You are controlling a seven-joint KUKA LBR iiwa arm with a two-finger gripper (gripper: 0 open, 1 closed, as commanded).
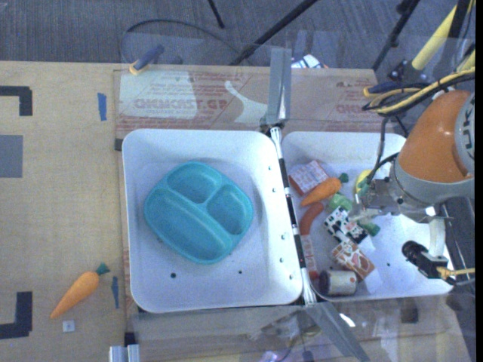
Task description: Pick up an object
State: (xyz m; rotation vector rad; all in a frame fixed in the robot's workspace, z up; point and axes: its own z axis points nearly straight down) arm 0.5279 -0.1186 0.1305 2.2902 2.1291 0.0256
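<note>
My gripper (365, 216) hangs low over the right bin (392, 274), its tip just right of a black-and-white patterned cube (336, 220). Close around it lie an orange toy carrot (320, 191), a red sausage-shaped piece (309, 217), a small green piece (341, 202) and a red-and-white packet (308, 176). Nearer the front of the bin sit a brown-and-white carton (353, 259) and a small can (340, 281) on its side. The wrist hides whatever lies directly under the gripper.
The left bin (151, 270) holds a teal divided plate (199, 210). A second toy carrot (75, 293) lies on the bench outside the bins, at the front left. The divider between the bins (289, 210) runs just left of the cluttered objects.
</note>
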